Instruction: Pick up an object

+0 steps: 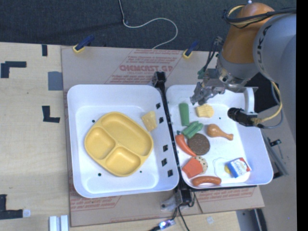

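Observation:
The right bin (255,143) holds several toy foods: a corn piece (205,111), a green cucumber stick (184,113), a green bean pod (192,128), a carrot (184,145), a brown patty (198,144), a chicken drumstick (219,131), a red strawberry-like piece (193,167), a sausage (207,180) and a blue and red carton (238,167). My gripper (199,97) hangs at the far end of the right bin, just above and left of the corn piece, with nothing visibly held in it.
The left bin (79,105) holds a yellow divided plate (118,142) and a pale yellow wedge (149,121) by its right wall. A black divider (166,129) runs between the bins. The grey arm with its orange band (245,37) comes in from the upper right.

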### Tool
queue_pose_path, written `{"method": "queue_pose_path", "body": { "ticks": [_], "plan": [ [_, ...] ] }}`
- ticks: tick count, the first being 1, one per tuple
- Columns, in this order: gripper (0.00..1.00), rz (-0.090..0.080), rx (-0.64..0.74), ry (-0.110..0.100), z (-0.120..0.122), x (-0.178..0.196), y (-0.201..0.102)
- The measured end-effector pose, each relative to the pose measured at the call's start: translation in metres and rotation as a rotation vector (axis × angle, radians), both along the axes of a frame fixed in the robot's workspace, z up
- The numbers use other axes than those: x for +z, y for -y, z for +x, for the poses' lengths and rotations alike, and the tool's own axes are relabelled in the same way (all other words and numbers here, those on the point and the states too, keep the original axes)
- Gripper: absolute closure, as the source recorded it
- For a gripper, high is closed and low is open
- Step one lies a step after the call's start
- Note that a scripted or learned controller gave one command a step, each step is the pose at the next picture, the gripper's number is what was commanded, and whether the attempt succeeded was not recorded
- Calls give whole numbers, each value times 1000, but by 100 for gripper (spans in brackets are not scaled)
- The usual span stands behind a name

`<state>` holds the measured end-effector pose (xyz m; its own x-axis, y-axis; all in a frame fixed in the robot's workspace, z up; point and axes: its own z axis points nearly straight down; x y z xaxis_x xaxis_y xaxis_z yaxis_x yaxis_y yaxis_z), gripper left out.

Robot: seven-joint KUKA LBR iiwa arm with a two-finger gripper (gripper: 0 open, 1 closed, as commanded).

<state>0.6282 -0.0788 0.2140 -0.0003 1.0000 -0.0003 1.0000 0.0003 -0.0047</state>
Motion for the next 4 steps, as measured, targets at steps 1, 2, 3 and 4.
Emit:
{"method": "queue_pose_path", "body": {
  "ticks": [1,2,3,4],
  "plan": [
    [100,0,0,0,-48,5,-14],
    [100,2,4,0,-85,14,-51],
    [100,1,2,-1,-114,11,-70],
    [100,-1,-1,0,-127,7,-56]
  ]
}}
